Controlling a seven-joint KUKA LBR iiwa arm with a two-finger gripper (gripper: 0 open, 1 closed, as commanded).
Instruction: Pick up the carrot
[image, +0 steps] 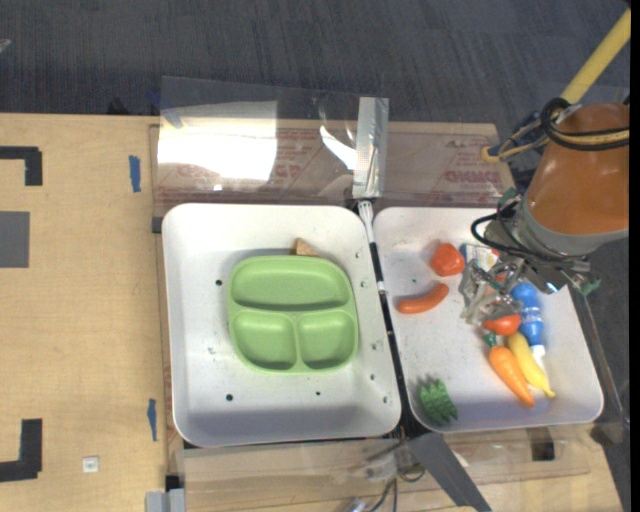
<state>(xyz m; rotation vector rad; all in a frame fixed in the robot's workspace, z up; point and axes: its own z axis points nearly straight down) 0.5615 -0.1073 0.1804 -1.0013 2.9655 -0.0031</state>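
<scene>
Gripper (487, 296) low over the right bin (420, 345), in among the cluster at its right side; opening of the tool not resolvable against the clutter, grip on anything not confirmed.

Carrot (510, 371) lying in the near-right part of the right bin, near side of the gripper, pressed against a yellow piece (530, 364) on its right. Blue-and-white item (529, 312) just beyond, small red-orange piece (503, 324) at the tool tip. Red chilli (423, 299) and tomato-like piece (447, 260) further left; green brush-like item (436, 399) near the front edge. Green divided plate (293, 312) in the left bin (190, 300).

Risks, as judged:
- Tool appears centred far of the carrot, over the small red-orange piece; likely to close on the wrong item or on nothing.
- Carrot touching the yellow piece; double pick or wedging likely.
- Tapered, smooth body; slip out on lift if pinched near the tip.
- Neighbours crowded; nudging possible, carrot pushed toward the bin wall.
</scene>
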